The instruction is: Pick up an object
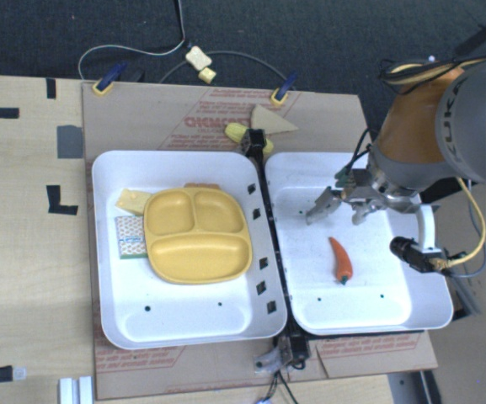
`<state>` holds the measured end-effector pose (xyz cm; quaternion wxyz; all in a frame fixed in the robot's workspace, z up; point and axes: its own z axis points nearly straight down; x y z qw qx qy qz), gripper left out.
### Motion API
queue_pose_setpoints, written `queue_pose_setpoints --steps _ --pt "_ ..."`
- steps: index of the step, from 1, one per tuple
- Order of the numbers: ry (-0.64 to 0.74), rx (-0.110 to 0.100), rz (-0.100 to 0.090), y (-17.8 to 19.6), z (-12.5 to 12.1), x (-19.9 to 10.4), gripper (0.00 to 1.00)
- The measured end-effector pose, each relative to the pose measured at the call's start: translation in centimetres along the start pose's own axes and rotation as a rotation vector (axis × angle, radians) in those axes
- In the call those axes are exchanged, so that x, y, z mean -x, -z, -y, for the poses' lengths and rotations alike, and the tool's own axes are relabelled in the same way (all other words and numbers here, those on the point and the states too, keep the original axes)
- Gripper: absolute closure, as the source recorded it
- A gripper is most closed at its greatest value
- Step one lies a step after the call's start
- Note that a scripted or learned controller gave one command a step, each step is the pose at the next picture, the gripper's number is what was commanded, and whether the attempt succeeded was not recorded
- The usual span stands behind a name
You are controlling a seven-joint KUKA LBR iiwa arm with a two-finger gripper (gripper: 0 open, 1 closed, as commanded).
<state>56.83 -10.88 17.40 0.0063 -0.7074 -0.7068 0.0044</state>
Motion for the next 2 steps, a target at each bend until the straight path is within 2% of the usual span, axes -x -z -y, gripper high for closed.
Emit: queue_pose_setpoints --steps 1,2 --pt "-0.003 0.018 0.004 -9.3 3.3 3.7 0.00" --pt "0.000 0.023 0.008 -7.7 3.0 3.7 1.00"
